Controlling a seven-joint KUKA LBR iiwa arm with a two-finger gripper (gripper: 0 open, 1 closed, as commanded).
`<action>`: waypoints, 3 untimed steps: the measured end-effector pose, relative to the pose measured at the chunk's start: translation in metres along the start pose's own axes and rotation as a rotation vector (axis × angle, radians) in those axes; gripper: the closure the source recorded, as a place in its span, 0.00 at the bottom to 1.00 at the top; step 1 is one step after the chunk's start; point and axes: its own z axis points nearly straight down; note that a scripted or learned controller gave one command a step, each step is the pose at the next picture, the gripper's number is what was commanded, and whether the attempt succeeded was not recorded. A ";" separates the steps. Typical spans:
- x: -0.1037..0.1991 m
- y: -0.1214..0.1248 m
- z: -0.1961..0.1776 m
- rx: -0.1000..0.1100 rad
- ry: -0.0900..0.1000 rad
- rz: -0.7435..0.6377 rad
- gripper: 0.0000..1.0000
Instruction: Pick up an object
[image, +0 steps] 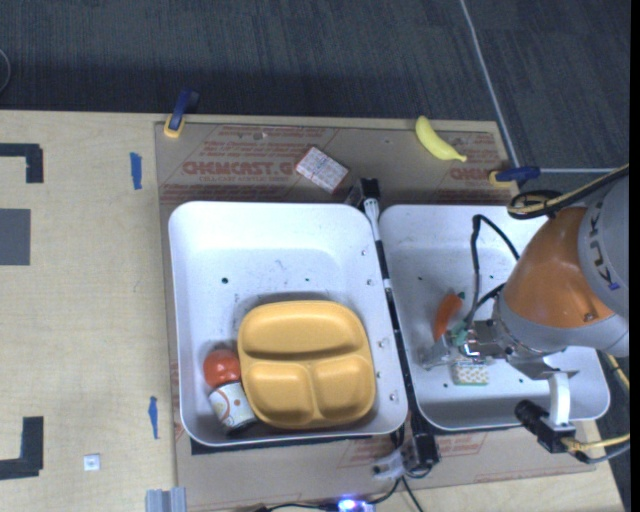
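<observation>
Cardboard (240, 168) lettered "CHEMCAST", partly legible

A yellow tray (304, 362) lay in the left bin (200, 240); the gripper (452, 345) hung low in the right bin (420, 240), beside a carrot (446, 314).

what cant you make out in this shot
- Hand: the arm's wrist covers it in the camera view, so its grip state is unclear.
- Small patterned item in the right bin: too small to identify.
- Red-and-white toy in the left bin: partly hidden under the yellow tray.
- Carrot: lower end meets the hand; contact unclear.
</observation>
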 end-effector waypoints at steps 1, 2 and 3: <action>-0.001 0.000 0.000 0.000 0.000 0.000 0.00; 0.000 0.000 0.000 -0.001 -0.001 0.001 0.00; 0.001 0.000 0.000 -0.001 -0.001 0.002 0.00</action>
